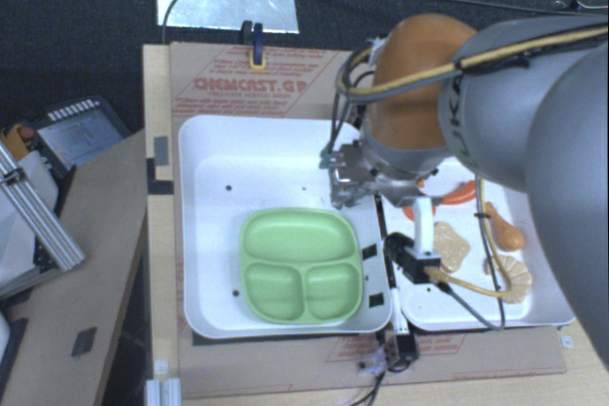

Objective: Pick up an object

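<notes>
A light green plate [300, 263] with three compartments lies in the front half of the left bin [214, 204]. My gripper [343, 182] hangs over the left bin's right edge, just above the plate's far right corner and close to the divider between the bins. Nothing shows between it and the plate. In the right bin [476, 314] lie a tan flat piece [449, 247], a brown drumstick-shaped piece [502, 229], a pale curved piece [514, 280] and a red-orange piece [459, 195], partly hidden by the arm.
The grey arm with its orange band [419, 81] covers the back of the right bin. A cardboard sheet [252, 81] lies behind the bins. At the far left stand a wooden bench [86, 233] and a metal rail [38, 214].
</notes>
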You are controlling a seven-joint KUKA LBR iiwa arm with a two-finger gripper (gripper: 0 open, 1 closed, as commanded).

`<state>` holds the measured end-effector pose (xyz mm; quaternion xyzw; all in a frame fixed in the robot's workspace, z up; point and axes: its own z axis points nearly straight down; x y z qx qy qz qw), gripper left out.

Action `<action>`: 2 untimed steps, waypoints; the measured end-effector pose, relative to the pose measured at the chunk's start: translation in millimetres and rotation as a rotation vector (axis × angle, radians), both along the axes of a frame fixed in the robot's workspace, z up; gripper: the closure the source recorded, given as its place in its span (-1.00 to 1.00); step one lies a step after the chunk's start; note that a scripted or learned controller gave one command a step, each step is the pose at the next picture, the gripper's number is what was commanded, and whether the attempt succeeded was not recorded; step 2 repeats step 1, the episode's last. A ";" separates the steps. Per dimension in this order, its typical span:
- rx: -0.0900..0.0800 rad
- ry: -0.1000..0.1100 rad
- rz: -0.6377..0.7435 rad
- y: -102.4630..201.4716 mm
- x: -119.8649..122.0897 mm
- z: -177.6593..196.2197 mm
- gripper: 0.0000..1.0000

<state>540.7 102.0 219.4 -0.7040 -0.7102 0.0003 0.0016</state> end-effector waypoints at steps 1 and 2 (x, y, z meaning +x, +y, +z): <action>-0.001 -0.003 -0.006 -2.9 1.4 1.1 -1.00; -0.001 -0.003 -0.006 -2.9 1.4 1.1 -1.00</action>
